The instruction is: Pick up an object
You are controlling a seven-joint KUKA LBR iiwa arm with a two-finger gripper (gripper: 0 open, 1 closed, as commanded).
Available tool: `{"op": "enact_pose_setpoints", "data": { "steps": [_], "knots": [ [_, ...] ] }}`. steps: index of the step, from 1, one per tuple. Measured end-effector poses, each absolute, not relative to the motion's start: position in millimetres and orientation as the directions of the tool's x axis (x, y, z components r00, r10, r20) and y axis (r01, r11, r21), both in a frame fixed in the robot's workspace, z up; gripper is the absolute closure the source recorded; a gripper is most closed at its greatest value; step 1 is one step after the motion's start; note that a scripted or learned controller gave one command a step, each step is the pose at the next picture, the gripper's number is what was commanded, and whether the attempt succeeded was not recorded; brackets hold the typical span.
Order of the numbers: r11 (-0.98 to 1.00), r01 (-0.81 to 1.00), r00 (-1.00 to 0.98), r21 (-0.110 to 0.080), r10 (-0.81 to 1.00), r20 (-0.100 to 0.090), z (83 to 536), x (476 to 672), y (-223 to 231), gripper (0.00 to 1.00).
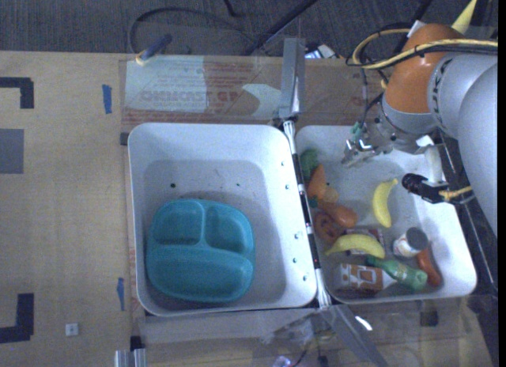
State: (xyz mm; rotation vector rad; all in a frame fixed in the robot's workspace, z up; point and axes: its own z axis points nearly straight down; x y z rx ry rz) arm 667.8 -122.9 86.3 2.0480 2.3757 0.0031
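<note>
Right bin (455, 274) | tool (360, 152) above | fingers blurred, unclear

The arm (466, 96) is cut off at the right edge.

Teal tray (201, 251) in left bin (207, 138), claw (360, 150) over right bin (457, 274), seemingly holding nothing

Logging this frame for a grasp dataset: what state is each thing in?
Hand: above the right bin's far end, nothing seen in it.
Teal tray: lying flat in the left bin, compartments up.
Banana: lying loose in the right bin, apart from the hand.
Second banana: lying among other items.
Green bottle: on its side.
Left bin: holds the tray.
</note>
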Motion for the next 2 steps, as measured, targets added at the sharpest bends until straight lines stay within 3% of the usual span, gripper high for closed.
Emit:
{"op": "enact_pose_setpoints", "data": {
  "steps": [1, 2],
  "knots": [
    [0.148, 0.989, -0.148, 0.004, 0.989, -0.002, 86.0, 667.7, -122.7, 0.00],
    [0.149, 0.989, -0.149, 0.010, 0.989, -0.005, 97.4, 669.0, -122.9, 1.00]
  ]
}}
